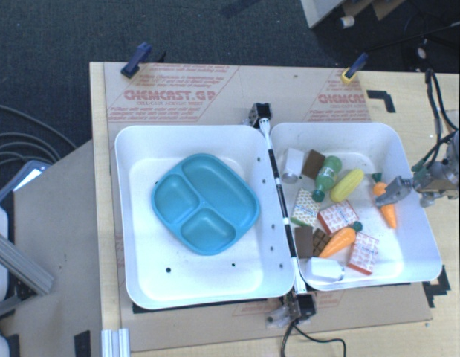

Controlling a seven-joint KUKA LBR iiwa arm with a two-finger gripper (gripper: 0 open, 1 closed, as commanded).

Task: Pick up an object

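Two white bins [133, 199] share the bench; right of the blue tray [206, 203] lie two carrots [389, 214]. Gripper [399, 188] above one; its opening unclear.

Blue tray [206, 213] in left bin [140, 274]; tool [399, 190] beside small carrot [389, 214] in right bin [408, 253].

Left bin [133, 199] mostly taken up by blue divided plate [206, 203]; open floor along its edges. Right bin [393, 143] crowded left and centre with toy food [335, 222]; bare floor along upper right.
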